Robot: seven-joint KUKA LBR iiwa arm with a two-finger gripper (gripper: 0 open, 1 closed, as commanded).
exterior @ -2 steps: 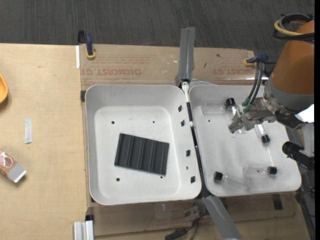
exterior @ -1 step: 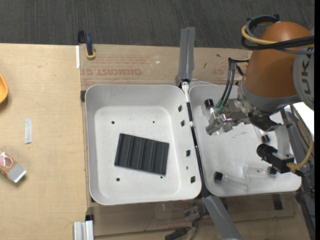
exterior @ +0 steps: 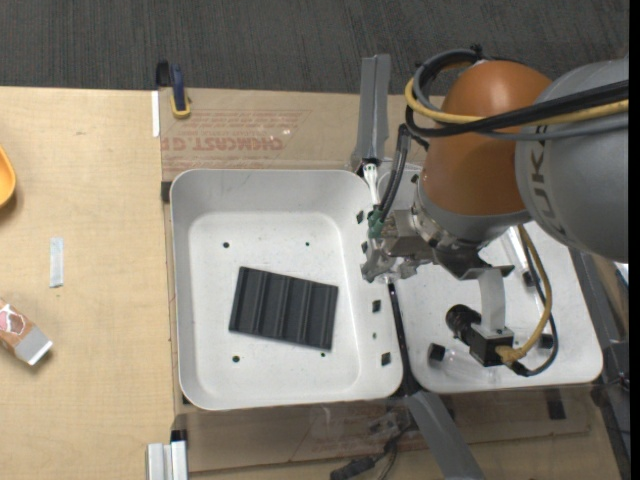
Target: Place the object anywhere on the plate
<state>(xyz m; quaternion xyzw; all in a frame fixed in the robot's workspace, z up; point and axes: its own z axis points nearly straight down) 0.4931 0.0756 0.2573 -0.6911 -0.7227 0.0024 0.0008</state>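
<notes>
A dark grey ribbed rectangular plate lies flat, slightly tilted, in the middle of the left bin. The arm's orange band and grey wrist hang over the divide between the bins and cover most of the right bin. My gripper sits below the wrist at the left edge of the right bin, close to the rim between the bins and to the right of the plate. The wrist hides what lies under it. A small black piece rests on the right bin's floor near its front.
A black fitting with a yellow cable hangs from the arm over the right bin. On the bench at left lie an orange item, a small grey strip and a wrapped item. A blue clamp stands at the back.
</notes>
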